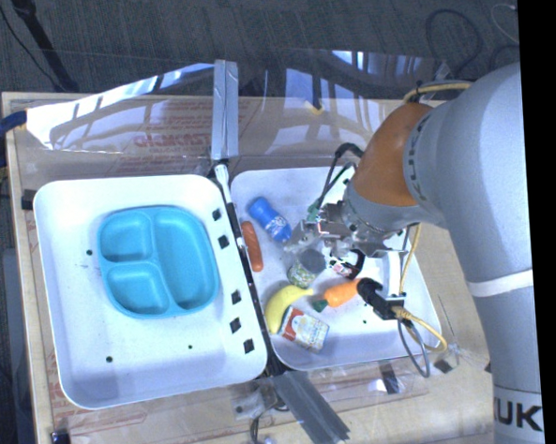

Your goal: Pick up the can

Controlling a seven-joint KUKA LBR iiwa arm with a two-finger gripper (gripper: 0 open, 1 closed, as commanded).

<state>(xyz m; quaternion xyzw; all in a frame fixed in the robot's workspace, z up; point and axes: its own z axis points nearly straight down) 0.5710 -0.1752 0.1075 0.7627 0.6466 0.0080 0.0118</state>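
The grey arm bulks nearest the lens, orange band above its wrist, reaching over the right bin. The claw hangs low among the clutter; whether it is open or closed cannot be told, and no object is seen in its hold. The can, blue, lies on its side near the bin's upper left, beside an orange-red sausage. Judged light, rigid, smooth, liable to roll; take it across its round body. Its label is unreadable. "UK" shows on the arm base.
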